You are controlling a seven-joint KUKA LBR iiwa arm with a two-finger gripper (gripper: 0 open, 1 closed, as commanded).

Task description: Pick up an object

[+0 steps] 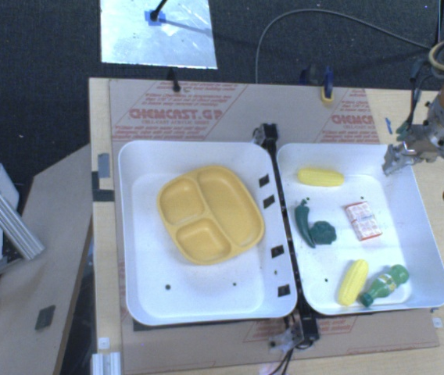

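In the right bin (421, 209) lie a yellow oblong piece (320, 178), a dark green toy vegetable (313, 226), a small red and white packet (362, 220), a yellow corn cob (352, 281) and a green bottle (384, 284). My gripper (398, 159) hangs over the bin's far right corner, above and to the right of the packet. Nothing shows between its fingers.
The left bin (140, 209) holds a yellow divided plate (209, 213). A black clip strip (278, 209) joins the two bins. A shiny metal sheet (157, 22) lies beyond the bench, and cables run along the back edge.
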